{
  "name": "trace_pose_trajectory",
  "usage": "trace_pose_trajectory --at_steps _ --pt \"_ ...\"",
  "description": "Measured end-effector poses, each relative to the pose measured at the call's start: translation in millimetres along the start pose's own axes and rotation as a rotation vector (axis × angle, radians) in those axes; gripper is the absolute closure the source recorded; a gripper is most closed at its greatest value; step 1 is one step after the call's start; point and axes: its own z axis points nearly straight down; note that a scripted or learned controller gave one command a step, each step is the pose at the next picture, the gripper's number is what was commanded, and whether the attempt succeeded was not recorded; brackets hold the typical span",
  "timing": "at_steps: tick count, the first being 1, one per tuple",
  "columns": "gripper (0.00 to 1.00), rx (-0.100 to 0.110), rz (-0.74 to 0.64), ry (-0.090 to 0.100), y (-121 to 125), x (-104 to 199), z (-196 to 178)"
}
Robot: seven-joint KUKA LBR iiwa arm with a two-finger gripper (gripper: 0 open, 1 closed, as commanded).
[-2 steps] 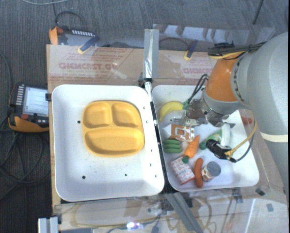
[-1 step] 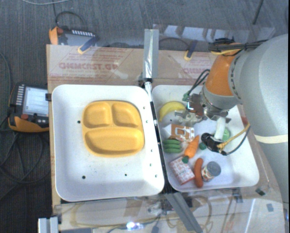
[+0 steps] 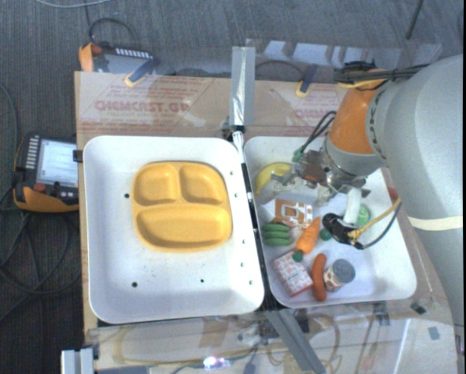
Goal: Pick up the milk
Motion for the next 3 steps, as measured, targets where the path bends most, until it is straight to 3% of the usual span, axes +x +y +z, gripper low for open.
trace_pose_trajectory --at_steps 1,2,3 --pt "0.00 -0.004 -0.051 -0.004 -31 -2 -1" --pt "0.00 0.017 -0.073 -0.005 -15 34 -91" --pt "0.00 0.016 -0.285 -0.005 -36 14 -180"
